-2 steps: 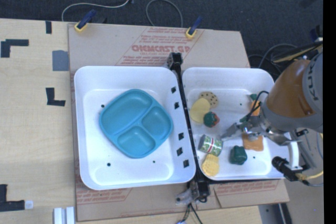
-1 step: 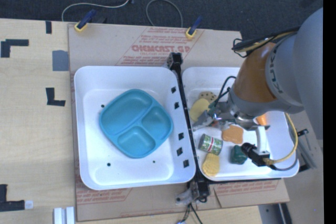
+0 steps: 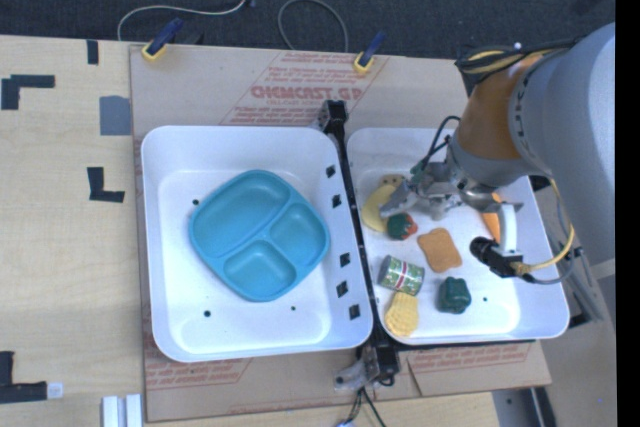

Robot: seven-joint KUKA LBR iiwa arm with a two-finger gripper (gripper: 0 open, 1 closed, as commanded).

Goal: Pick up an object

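The small round green-and-red toy vegetable point(image 3: 401, 226) lies just below the jaws point(image 3: 408, 204), beside a pale yellow banana-shaped toy point(image 3: 378, 206). It looks light, stiff and smooth, best pinched across its middle; being roundish, it has no clear long axis. Whether the jaws stand apart, I cannot tell. A flat orange cracker-like piece point(image 3: 439, 249) lies nearby in the right white bin point(image 3: 535, 315).

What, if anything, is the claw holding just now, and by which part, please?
It cannot be told. The claw is low in the right bin, over a small green and red item, but no grip shows.
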